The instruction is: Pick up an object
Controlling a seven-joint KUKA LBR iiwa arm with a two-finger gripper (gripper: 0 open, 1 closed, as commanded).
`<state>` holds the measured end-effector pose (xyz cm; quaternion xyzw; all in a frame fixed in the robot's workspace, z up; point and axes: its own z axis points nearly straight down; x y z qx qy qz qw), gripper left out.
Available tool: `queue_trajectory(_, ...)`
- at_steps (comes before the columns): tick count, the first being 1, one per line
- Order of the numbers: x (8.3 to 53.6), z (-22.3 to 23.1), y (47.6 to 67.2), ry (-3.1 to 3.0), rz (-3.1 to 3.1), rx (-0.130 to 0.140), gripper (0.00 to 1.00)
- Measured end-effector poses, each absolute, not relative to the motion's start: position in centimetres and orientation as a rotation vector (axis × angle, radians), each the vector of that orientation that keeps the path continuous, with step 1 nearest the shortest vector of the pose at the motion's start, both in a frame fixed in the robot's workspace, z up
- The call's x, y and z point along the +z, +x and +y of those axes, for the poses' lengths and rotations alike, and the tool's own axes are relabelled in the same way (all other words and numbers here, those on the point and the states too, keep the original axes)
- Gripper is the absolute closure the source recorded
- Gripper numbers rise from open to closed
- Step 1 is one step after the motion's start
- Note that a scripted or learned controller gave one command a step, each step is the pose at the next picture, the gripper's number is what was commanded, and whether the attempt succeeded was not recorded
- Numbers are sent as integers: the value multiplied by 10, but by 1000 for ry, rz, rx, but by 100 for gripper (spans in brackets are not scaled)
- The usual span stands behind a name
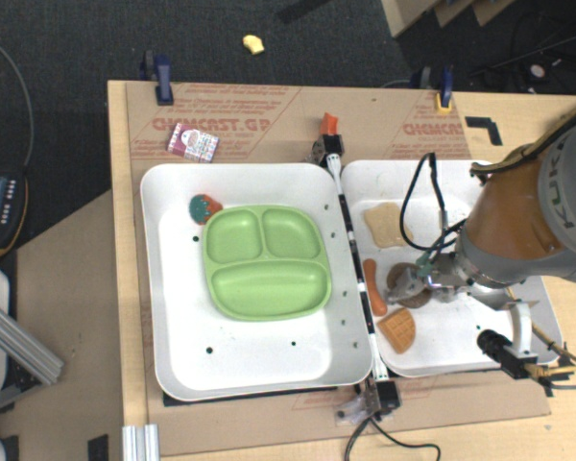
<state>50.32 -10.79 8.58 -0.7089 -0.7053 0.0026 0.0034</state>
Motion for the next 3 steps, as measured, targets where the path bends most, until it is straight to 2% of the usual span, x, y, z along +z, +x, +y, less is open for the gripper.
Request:
queue_trajectory(1,85,-115,572,-2223,-2228,-4,0)
queue_trajectory(2,84,-100,502,-2219,-2215,5,0)
queue_trajectory(3,85,-95,565,-2222,-2228,-5,0)
